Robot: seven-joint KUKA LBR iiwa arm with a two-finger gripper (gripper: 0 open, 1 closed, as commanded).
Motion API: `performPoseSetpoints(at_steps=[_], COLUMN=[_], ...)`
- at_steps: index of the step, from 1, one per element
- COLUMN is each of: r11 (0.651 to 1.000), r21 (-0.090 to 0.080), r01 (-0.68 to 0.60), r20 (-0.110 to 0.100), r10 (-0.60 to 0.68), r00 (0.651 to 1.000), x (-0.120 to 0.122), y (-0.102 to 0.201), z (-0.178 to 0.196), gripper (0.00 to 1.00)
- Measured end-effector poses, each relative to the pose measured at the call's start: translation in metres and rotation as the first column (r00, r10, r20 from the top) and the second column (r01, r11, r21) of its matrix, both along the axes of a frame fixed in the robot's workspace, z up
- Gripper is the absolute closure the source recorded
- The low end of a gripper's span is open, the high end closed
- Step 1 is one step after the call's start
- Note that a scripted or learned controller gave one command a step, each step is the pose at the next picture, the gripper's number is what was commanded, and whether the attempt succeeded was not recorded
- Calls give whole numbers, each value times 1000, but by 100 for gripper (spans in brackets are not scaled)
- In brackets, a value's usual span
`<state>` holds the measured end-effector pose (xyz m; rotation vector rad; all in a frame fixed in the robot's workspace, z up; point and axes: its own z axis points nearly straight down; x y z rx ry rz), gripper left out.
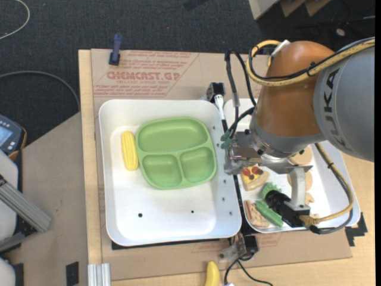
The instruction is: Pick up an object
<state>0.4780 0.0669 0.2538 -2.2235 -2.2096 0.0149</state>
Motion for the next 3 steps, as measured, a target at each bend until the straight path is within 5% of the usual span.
performPoseSetpoints(at_steps=[1,2,3], r11=[1000,1000,1000], r21=[3,1,1], r01=[-7,-3,-4], r20=[30,9,1], r10=[7,3,4], r00=[1000,1000,1000], x=[2,1,1], y=[-25,-69,-69], z=[254,223,129], gripper=[100,100,100])
